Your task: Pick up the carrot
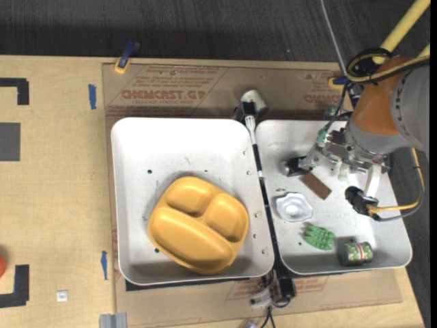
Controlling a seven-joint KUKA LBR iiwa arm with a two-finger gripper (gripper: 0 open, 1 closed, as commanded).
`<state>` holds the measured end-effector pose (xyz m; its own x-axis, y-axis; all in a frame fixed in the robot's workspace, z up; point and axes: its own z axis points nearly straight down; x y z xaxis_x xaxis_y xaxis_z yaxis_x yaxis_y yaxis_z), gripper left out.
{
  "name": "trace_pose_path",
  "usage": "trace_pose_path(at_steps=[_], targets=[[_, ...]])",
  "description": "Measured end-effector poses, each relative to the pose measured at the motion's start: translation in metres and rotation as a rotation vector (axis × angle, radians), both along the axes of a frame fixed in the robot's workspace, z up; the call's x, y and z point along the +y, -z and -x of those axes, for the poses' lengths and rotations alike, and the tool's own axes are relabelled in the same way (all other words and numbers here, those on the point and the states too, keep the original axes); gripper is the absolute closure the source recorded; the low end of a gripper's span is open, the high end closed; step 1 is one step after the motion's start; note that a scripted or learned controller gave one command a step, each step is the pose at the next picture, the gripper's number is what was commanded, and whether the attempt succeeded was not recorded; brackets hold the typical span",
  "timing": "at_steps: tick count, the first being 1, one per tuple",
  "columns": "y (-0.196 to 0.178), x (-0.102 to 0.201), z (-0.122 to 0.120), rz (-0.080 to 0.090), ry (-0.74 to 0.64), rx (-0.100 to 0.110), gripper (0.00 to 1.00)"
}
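My gripper [304, 172] hangs low over the upper left part of the right bin [399, 248], below the grey wrist and its orange band [374, 111]. A small brown flat piece [317, 186] lies right by the gripper's tip; I cannot tell whether the two touch. Just below it a white crumpled piece [292, 206] rests on the bin floor. I cannot pick out any of the small things here as a carrot.
A green knobbly item [317, 237] and a green-and-red can [356, 252] lie along the right bin's front wall. A big yellow loaf-shaped object [198, 223] covers much of the left bin [136, 149]. A small orange-red thing [2, 266] sits at the bench's far left edge.
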<state>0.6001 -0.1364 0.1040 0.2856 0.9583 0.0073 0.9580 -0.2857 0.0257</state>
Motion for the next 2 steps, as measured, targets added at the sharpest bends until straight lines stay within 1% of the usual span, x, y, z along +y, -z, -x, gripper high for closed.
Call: trace_pose_path(at_steps=[1,2], targets=[[0.019,0.018,0.046,-0.006,0.418,0.026,0.00],[0.019,-0.011,0.068,-0.009,0.525,0.029,0.00]])
